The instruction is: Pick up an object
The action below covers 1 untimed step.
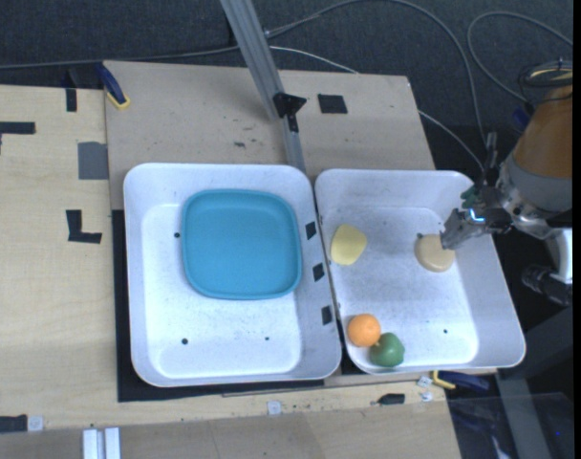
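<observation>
In the right bin [482, 285] lie a pale yellow piece [348, 245] near its left wall, a tan round piece [434, 253] towards the right, and an orange ball [364, 330] touching a green piece [387, 350] at the front. My gripper [455, 230] reaches in from the right, its tip just above and right of the tan round piece, very close to it. Nothing shows between its fingers.
The left bin [152, 285] holds a square blue plate [241, 243]. A grey metal pole [260, 55] slants down to the gap between the bins. Cables run over the dark floor behind the right bin.
</observation>
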### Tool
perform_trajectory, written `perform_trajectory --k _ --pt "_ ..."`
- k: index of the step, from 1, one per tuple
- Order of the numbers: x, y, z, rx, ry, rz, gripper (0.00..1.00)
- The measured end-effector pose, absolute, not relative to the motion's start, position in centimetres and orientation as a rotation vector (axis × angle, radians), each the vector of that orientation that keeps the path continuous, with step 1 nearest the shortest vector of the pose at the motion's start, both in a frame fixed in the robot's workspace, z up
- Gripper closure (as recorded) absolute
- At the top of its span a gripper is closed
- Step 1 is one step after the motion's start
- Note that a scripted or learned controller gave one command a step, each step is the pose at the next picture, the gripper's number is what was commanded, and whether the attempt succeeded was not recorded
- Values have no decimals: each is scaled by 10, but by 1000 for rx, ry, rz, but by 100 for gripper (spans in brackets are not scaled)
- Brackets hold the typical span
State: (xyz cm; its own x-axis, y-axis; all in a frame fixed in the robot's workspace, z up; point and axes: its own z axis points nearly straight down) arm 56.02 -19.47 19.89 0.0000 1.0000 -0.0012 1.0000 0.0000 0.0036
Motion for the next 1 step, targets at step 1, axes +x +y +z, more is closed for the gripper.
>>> perform_trajectory --k 1 --pt "555 -197 259 2218 2219 4 100"
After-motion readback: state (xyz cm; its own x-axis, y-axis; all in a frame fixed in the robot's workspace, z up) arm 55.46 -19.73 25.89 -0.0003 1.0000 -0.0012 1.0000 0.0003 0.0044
